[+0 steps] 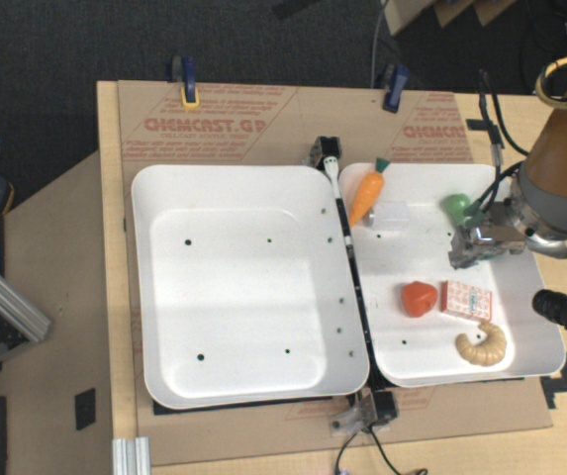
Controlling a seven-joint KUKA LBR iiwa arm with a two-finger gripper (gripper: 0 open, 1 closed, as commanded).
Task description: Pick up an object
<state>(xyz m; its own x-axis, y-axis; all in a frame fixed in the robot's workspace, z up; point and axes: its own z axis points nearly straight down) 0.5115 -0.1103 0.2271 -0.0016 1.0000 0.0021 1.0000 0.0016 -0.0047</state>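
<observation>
Several objects lay in the right bin point(392, 359): a red tomato point(419, 299) below-left of the gripper point(468, 248), its grip indiscernible. Cardboard point(263, 117) read "CHEMCAST".

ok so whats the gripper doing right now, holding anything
Gripper: over the right bin, beside the green object; nothing seen held, and open or shut cannot be told.

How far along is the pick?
Done: the arm has reached into the right bin, gripper low beside the green object. In hand: nothing visibly held. Left: the grasp and lift; carrot, red object, pink packet and tan curled piece lie loose in that bin.
</observation>
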